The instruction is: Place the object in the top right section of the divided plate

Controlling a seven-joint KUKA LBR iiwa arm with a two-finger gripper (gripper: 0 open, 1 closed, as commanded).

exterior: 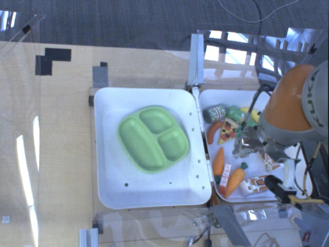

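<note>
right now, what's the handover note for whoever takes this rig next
Hand: low in the right white bin, among the toy food; whether it grips anything can't be told.
Green divided plate: in the left white bin, all three sections bare.
Toys in the right bin: two orange carrots, pizza slice, green bottle, small cartons.
Done: nothing placed.
Left: grasp one object, carry it to the plate's top right section.
</note>
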